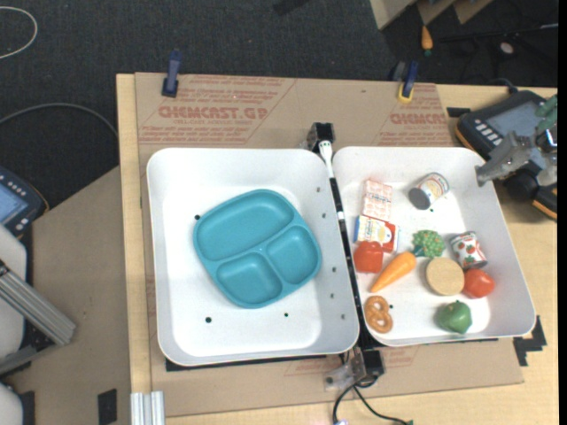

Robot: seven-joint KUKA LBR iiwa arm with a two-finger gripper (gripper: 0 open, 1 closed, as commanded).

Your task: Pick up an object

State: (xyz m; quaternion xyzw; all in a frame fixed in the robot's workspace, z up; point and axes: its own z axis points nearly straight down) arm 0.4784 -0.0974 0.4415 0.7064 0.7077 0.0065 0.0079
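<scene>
The right bin (505, 237) holds several small toy foods: an orange carrot (392, 271), a broccoli floret (428, 242), a green pepper (455, 317), a pretzel (378, 312), a tan round biscuit (445, 277), a red tomato (479, 283) and a red pepper (368, 257). Two small cartons (377, 212) lie near the bin's left wall, and a tipped can (431, 189) lies at the back. A second small can (468, 250) sits by the broccoli. My gripper (507, 161) hangs at the far right, above the bin's back right corner, away from all the objects.
The left bin (168, 237) holds a teal divided plate (257, 248). A black clamp (321, 135) sits where the two bins meet at the back. A black handheld device (498, 120) lies on the bench behind my gripper. Blue and yellow clamps pin the cardboard's rear edge.
</scene>
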